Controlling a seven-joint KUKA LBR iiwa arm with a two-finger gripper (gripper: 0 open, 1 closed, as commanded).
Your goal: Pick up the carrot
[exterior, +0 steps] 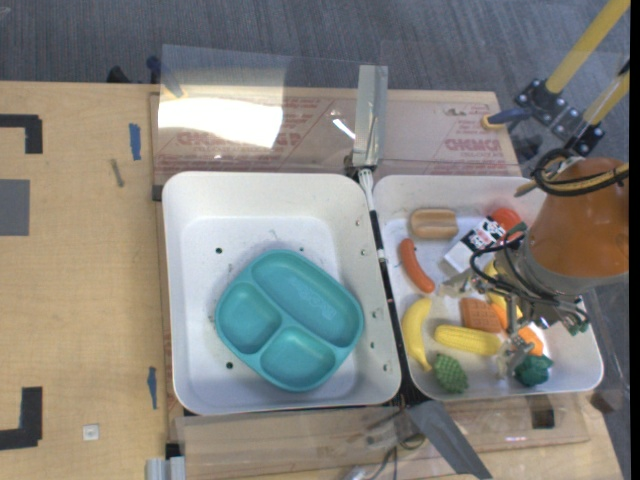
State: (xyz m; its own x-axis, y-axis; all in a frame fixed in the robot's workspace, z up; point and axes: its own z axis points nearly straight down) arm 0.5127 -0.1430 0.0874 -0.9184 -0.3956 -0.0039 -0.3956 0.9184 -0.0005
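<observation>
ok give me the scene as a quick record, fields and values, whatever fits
left bin: holds a teal divided plate
right bin: holds the toy food
toy food: hot dog bun, sausage, banana, corn cob, green pinecone-like piece, broccoli, orange cracker-like piece
carrot: probably the orange piece by the broccoli, partly hidden
arm: over the right bin
gripper: low, above the corn and carrot
grasp: cannot tell

Teal plate [290, 316]; yellow banana [415, 331]
</observation>
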